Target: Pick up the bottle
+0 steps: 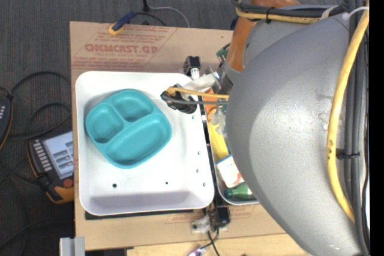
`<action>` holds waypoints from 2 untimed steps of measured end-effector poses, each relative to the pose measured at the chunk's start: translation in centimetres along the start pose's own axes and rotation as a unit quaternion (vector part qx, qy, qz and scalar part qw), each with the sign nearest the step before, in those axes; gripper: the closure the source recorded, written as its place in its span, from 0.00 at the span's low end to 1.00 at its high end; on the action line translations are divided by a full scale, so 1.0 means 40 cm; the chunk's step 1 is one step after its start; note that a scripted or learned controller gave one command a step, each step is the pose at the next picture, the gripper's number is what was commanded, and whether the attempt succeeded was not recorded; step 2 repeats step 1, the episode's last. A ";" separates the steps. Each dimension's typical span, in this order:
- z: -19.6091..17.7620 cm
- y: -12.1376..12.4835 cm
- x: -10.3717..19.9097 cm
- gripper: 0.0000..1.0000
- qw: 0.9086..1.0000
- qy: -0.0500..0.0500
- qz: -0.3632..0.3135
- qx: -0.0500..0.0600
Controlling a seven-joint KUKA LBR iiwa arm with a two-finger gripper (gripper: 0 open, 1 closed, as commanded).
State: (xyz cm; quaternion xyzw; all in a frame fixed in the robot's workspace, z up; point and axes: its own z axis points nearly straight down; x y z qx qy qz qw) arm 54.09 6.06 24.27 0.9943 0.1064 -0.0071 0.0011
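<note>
The bottle is hard to pick out; it's prob. the green thing at the bottom of the right bin, next to a yellow item w/ a white-and-red packet between. The big grey arm covers most of that bin. The end effector is hidden, so can't tell if it's open or closed. The left bin holds a teal divided plate. Both bins sit on the brown bench.
</note>
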 end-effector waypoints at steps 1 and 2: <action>-0.022 -0.001 0.000 1.00 1.000 -0.001 -0.001 0.000; -0.022 -0.001 0.000 1.00 1.000 -0.001 -0.001 0.000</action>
